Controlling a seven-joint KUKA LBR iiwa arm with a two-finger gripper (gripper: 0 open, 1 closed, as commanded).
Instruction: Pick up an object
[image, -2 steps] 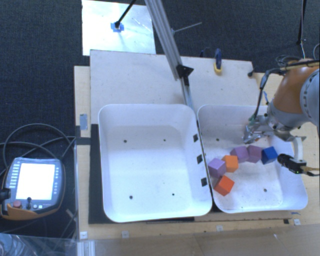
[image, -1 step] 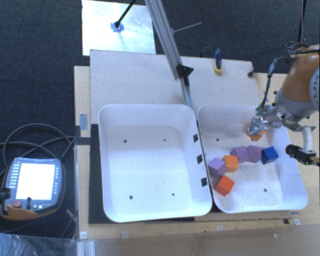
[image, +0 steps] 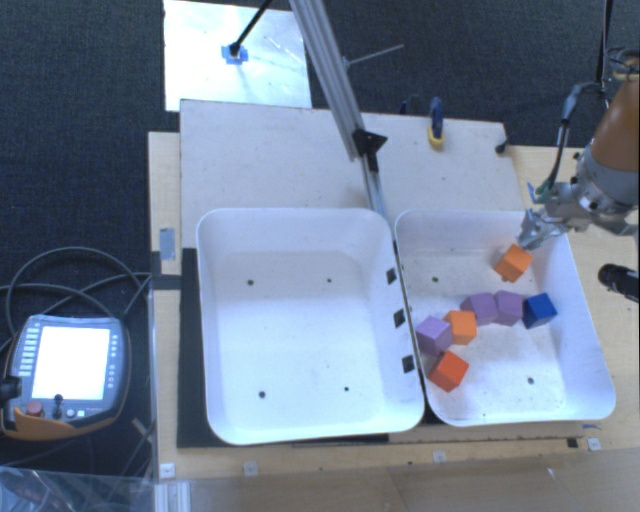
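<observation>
My gripper (image: 524, 246) reaches in from the right over the far part of the right bin (image: 590, 350). It is shut on an orange cube (image: 512, 263), which sits at its fingertips and tilts slightly. Lower in the same bin lies a cluster of cubes: two purple ones (image: 494, 306) side by side, a blue one (image: 539, 309) to their right, a small orange one (image: 461, 325), a light purple one (image: 433, 333) and an orange-red one (image: 449, 370) nearest the front.
The left bin (image: 215, 300) stands beside the right one, sharing a middle wall (image: 398, 300). A slanted metal pole (image: 345, 100) crosses the board behind the bins. A teach pendant (image: 65, 375) lies at the far left.
</observation>
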